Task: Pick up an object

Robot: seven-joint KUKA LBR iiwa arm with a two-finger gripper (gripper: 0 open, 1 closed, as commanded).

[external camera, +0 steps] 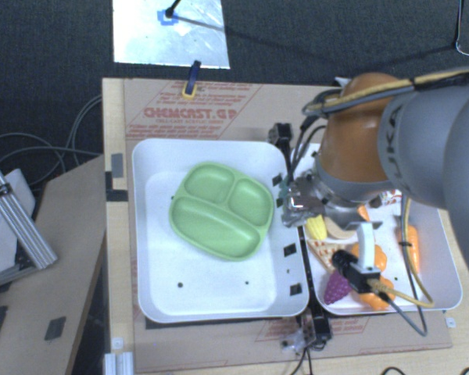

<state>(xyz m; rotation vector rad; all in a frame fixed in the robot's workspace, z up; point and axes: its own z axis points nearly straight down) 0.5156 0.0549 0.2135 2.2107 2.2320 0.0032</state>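
dark carpet surrounds the cardboard-topped bench (219, 108). the claw (297, 200) hangs at the inner edge of the right bin (447, 287), its opening hidden, so i cannot tell its state. just below it lie a yellow piece (316, 226), purple grapes (336, 287) and orange pieces (410, 242). beside it, the left bin (152, 291) holds a green divided plate (221, 209).

The robot's thick, smooth, matt grey arm (442, 143) has a rounded casing. Above the wrist sits a glossy orange band (352, 143), domed and catching a pale highlight. A bundle of thin dark cables (359, 94) runs over its top. Below it comes a grey ringed collar (348, 190). Beyond that is the small gripper (293, 201), made of dark and silvery metal parts.
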